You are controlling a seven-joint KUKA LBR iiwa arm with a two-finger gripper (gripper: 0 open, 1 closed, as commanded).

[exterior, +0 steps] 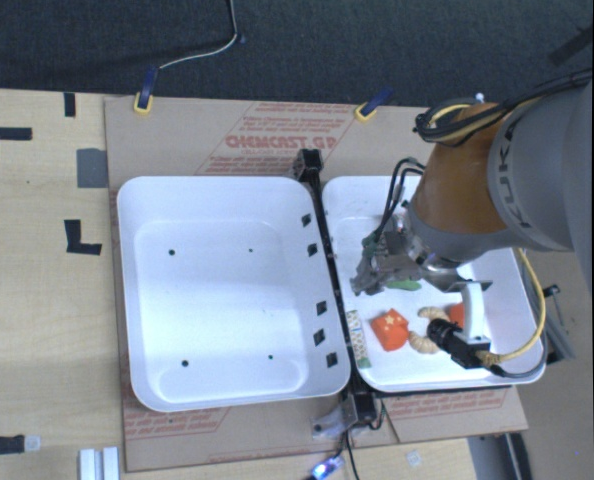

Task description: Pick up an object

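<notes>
Arm reaching into the right-hand bin, gripper low over the small items.

Nearest, at the bottom of the frame, the right bin (377, 376) is showing its front rim, and just inside it a tan, curled object (420, 343) is lying beside an orange-red block (391, 329). A second orange piece (455, 313) is sitting just right of these, partly hidden by a white part of the arm's tooling. Further up, the gripper (370, 278) is hanging over the bin's left middle, a green scrap (405, 285) lying just beside it; whether its claw is apart or together I cannot tell. The left bin (137, 268) is sitting alongside, touching along the black divider. Beyond, the grey-and-orange arm (477, 183) is entering from the upper right.
</notes>
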